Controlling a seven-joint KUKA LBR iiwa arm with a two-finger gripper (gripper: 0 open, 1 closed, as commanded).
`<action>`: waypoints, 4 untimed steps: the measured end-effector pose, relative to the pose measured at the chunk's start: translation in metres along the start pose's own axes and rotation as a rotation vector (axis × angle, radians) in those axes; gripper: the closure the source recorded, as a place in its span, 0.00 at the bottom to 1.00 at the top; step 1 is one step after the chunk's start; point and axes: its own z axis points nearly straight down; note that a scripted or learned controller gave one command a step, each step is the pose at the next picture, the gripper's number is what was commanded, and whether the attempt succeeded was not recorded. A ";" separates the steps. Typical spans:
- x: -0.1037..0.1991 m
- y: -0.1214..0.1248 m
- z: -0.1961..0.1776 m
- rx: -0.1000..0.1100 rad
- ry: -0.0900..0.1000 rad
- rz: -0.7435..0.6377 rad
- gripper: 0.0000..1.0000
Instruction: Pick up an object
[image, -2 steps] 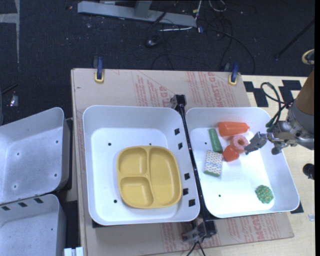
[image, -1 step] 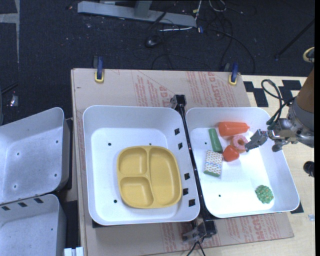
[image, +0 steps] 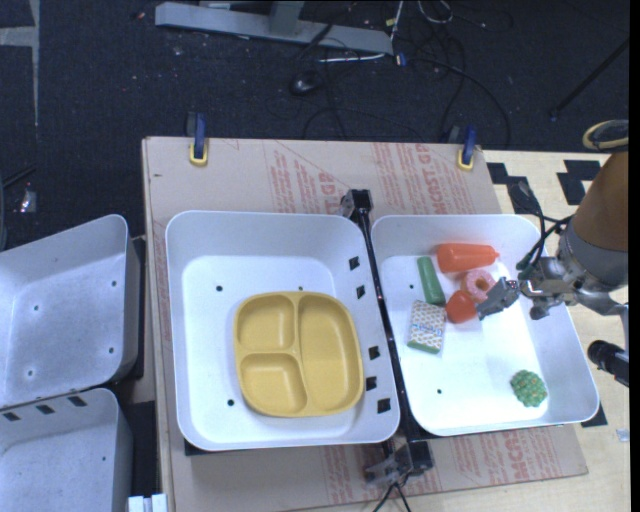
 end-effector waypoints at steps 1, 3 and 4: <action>-0.007 -0.003 0.061 0.002 0.001 0.001 0.00; -0.006 -0.002 0.091 -0.004 -0.001 0.001 1.00; 0.004 -0.003 0.035 -0.010 -0.002 -0.004 1.00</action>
